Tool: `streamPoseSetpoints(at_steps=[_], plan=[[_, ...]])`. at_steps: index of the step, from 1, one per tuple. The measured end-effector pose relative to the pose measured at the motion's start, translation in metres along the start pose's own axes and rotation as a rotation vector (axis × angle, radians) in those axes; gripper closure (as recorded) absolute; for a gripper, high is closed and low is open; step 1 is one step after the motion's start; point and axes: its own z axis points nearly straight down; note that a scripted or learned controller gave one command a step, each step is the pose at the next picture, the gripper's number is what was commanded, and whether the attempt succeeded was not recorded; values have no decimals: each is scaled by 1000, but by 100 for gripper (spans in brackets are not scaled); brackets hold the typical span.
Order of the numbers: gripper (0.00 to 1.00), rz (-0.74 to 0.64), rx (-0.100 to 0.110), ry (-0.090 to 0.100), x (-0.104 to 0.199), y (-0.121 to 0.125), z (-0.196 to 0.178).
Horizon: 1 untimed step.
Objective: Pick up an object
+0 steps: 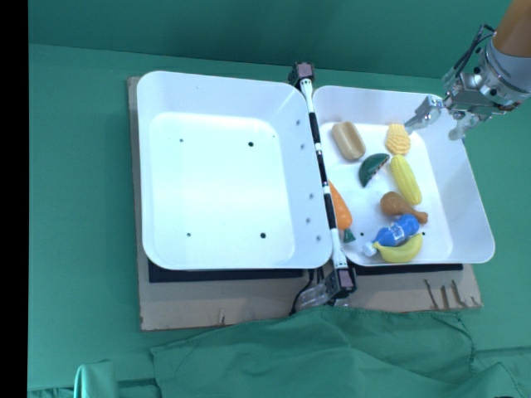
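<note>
The right bin (465, 191) holds several toy foods. A tan bread roll (349, 140) lies near its far left, with a short yellow corn piece (398, 138) to the right of it. Below those are a dark green slice (372, 168), a long yellow corn cob (406, 179), a brown drumstick (401, 205), an orange carrot (339, 208), a blue bottle (397, 231) and a banana (398, 251). My gripper (438, 121) hangs over the bin's far right corner, open, with nothing between its fingers. Its left fingertip (415, 120) is close to the short corn piece.
The left bin (166, 98) stands beside the right one, with a black hinge bar (315, 148) between them. Both sit on cardboard (249, 305) over green cloth. A fold of cloth (332, 355) bunches up at the front.
</note>
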Motion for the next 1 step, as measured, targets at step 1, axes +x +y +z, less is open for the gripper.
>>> streamPoseSetpoints(at_steps=[1], plan=[[0,3,6,1,1,-92,11]])
